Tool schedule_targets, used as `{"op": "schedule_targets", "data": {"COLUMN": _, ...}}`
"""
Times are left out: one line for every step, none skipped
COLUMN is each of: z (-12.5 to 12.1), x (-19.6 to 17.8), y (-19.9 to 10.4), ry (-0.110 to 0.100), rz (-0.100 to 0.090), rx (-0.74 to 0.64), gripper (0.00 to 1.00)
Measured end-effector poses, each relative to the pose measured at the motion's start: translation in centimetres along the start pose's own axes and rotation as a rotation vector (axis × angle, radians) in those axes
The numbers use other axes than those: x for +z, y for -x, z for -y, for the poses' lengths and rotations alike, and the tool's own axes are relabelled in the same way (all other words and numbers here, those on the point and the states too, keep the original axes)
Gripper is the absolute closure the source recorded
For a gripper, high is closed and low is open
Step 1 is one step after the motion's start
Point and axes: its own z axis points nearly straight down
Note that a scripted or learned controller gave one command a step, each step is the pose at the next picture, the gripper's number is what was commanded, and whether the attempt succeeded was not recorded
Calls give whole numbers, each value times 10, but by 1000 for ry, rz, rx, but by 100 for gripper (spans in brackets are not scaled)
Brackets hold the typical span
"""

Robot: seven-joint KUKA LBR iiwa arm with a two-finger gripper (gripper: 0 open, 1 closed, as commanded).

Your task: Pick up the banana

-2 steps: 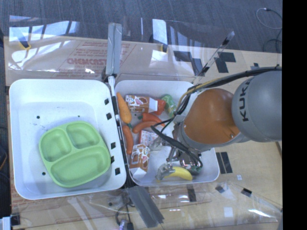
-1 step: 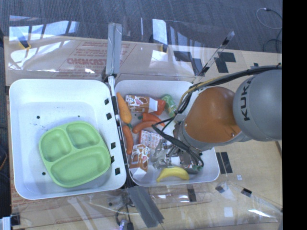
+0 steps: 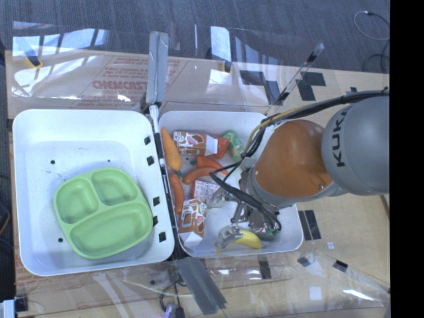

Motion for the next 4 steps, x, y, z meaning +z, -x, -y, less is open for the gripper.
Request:
{"op": "schedule_targets", "data": {"z": -1, "x": -7, "y": 0, "ry": 2, "rz": -4, "rx": -2, "gripper": 100}}
{"op": "schedule_targets", "data": {"z": 71, "x": 1, "y": 16, "ry": -2, "rz": 3, "rx": -141, "gripper": 100}}
{"op": "schedule_targets", "data": {"z": 71, "x": 1, "y": 16, "ry": -2, "rz": 2, "rx": -141, "gripper": 0}}
{"op": "schedule_targets", "data": {"z": 13, "x": 9, "y": 7, "ry": 0, "rz": -2, "rx": -343, "gripper": 0}}
